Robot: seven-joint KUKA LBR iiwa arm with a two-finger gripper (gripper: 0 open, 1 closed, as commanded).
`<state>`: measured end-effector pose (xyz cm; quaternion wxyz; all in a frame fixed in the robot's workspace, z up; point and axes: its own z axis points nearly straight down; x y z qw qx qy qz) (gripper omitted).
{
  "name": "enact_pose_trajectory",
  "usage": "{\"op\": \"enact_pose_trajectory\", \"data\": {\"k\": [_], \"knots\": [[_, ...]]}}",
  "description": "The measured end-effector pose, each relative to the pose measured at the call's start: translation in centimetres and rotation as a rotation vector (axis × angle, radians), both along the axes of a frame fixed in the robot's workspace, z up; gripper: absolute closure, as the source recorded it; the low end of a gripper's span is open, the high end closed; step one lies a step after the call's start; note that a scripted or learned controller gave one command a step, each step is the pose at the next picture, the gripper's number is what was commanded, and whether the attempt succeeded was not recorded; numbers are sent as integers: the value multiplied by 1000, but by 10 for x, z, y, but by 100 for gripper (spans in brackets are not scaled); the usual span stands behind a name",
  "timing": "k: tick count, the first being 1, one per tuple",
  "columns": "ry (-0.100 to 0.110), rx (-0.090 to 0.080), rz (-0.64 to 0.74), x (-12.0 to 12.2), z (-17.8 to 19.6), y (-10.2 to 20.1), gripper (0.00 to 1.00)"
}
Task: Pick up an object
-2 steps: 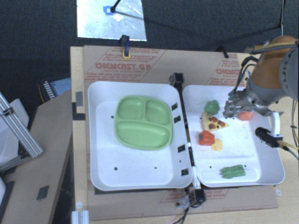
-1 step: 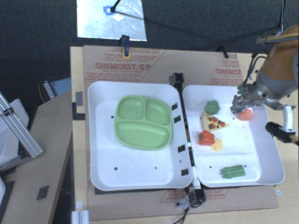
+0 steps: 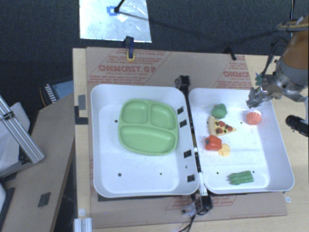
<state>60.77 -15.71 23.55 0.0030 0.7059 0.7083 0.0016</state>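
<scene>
My arm comes in from the upper right of the view, grey wrist with the orange band above it, angled down and leftward. The hand hangs low at its end, dark, pointing down; I can't make out its grip.

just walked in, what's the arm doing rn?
The gripper is over the far right part of the right bin, just above the small orange-red piece; nothing shows between its fingers. Also in that bin: a green round piece, a pizza slice, a red pepper, a yellow bit and a green pod. The left bin has a green divided plate.
</scene>
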Motion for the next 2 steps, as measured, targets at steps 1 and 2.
{"op": "enact_pose_trajectory", "data": {"k": [1,2], "knots": [[2,1,1,1,18,0,100],[7,3,4,-18,6,45,100]]}}
